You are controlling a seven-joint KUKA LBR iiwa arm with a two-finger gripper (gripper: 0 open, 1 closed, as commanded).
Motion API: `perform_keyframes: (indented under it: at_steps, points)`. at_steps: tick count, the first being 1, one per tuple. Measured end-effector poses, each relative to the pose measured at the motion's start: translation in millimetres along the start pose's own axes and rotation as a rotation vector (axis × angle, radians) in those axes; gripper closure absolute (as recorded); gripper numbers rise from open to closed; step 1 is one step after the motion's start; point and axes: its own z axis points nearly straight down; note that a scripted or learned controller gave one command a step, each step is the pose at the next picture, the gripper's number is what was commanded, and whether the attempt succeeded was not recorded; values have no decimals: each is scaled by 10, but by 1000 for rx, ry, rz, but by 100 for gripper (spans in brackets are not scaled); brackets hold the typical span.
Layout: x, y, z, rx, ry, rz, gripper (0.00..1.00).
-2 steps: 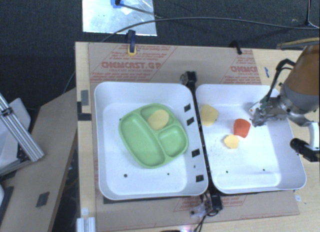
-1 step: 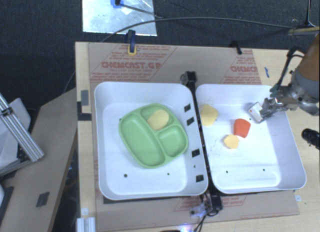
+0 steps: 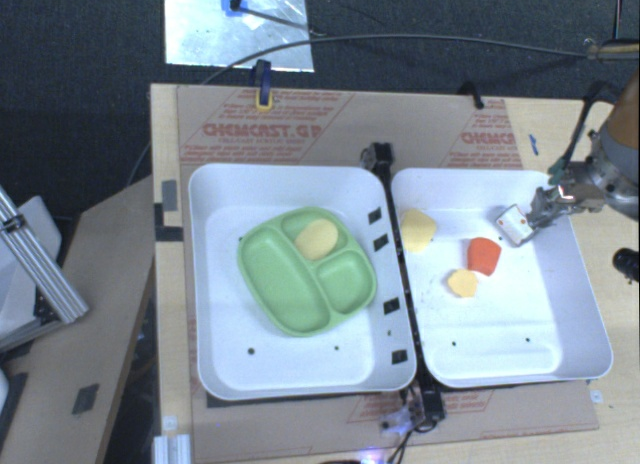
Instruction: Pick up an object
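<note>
In the camera view we see 2 shallow white plastic bins side by side on a cardboard-covered bench [image 3: 330, 117]. The left bin [image 3: 215, 252] holds a light green plastic tray [image 3: 290, 287] with 3 compartments, sitting at a tilt; a pale yellow rounded piece [image 3: 318, 239] lies in its upper small compartment.

The right bin [image 3: 560, 332] holds 3 loose items. A small red-orange object [image 3: 484, 255], blocky with a rounded top, stands near the bin's middle. Just below and to its left, close but apart, lies a small yellow-orange lump [image 3: 462, 283]. A pale yellow rounded lump [image 3: 416, 229] rests near the bin's left wall.

The grey arm reaches in from the right, and its two-finger gripper [image 3: 516, 224] hangs above the right bin's upper part, just up and right of the red-orange object. We cannot tell how its fingers stand, and we see nothing between them.
</note>
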Motion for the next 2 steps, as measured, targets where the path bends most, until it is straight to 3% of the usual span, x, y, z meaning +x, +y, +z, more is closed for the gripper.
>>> perform_keyframes:
  at_steps: [2]
  points:
    - [1096, 143, 136, 4, 3, -4, 100]
